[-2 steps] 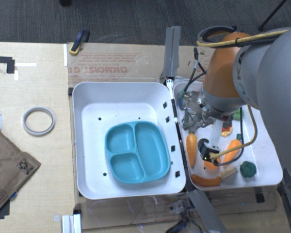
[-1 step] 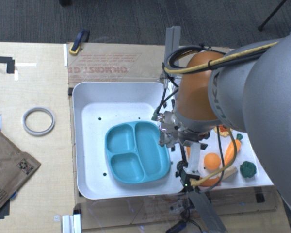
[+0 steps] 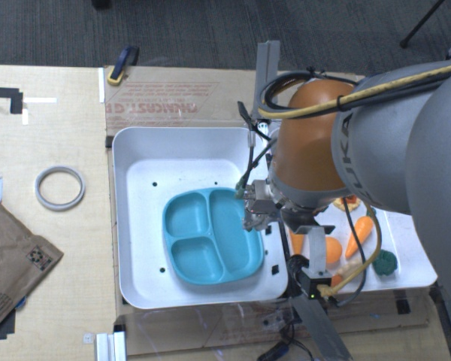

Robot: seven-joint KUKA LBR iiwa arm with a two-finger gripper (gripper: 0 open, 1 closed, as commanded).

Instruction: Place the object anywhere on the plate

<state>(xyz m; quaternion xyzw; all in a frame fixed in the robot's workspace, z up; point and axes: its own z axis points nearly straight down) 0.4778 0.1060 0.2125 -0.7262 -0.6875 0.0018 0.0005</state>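
I can't tell the gripper's (image 3: pixel 257 215) grip over the blue plate (image 3: pixel 210 235); those carrots (image 3: pixel 358 235) look light, stiff, best pinched mid-length

Smooth plastic, matt wood

The sectioned turquoise plastic plate (image 3: pixel 210 235) looks smooth and faintly glossy; the pale wooden bench top (image 3: pixel 45 134) looks matt.

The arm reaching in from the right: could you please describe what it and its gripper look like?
The arm is thick, rounded and grey, with a glossy orange band above the wrist. A yellowish braided hose and thin black cables loop over the band and trail down past the wrist. Below sits the gripper, a small block of dark metal parts with wires running into it. I can make out no lettering on any of it.
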